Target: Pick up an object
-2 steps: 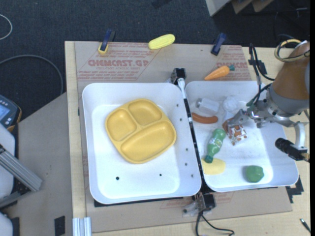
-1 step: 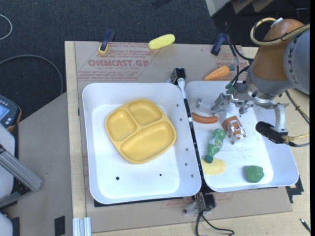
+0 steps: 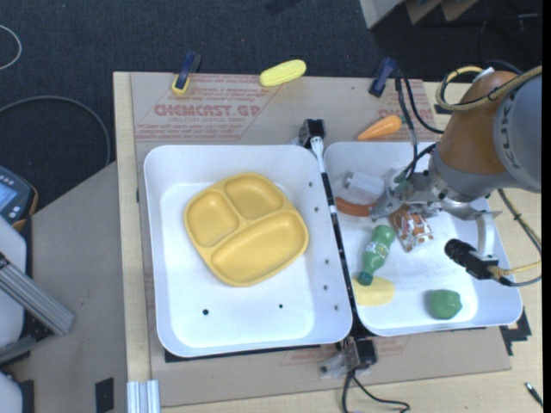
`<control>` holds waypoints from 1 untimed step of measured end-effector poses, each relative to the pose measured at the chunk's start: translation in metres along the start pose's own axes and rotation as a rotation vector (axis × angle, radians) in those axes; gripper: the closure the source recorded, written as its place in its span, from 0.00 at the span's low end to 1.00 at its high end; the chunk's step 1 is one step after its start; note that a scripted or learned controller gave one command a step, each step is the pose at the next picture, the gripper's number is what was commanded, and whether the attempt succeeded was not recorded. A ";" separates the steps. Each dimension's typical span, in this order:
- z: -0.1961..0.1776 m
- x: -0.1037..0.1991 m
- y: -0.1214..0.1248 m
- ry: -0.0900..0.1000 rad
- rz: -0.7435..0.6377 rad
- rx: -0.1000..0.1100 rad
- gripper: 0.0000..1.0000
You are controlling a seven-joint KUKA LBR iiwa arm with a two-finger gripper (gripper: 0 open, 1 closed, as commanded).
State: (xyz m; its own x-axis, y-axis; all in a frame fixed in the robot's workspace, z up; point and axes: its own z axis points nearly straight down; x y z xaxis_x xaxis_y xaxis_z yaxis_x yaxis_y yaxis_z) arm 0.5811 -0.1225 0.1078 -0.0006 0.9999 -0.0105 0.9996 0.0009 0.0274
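From the camera view above the bench, the gripper (image 3: 405, 206) hangs low inside the right bin (image 3: 508, 304), its metal parts bunched over a small packet with orange-red print (image 3: 416, 231); whether it is spread, pressed together or pinching anything cannot be told from here. The packet sits directly under and just toward the bin's near edge from the tool, seemingly touching it, so it looks the likeliest thing to be lifted. Just beside the tool on its left-bin side lies a green bottle (image 3: 375, 250), its long axis slanting from the gripper down toward the divider. Past the bottle's lower end rests a pale yellow piece (image 3: 376, 292), and well toward the near corner sits a green lump (image 3: 444, 304). The yellow divided plate (image 3: 246, 227) lies well apart in the left bin (image 3: 168, 231).
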 end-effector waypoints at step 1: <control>-0.084 0.063 -0.063 0.013 -0.004 0.027 0.00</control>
State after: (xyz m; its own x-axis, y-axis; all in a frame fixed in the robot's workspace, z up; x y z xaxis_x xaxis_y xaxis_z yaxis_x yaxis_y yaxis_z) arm 0.5159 -0.0590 0.1892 -0.0048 1.0000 0.0026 1.0000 0.0048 0.0005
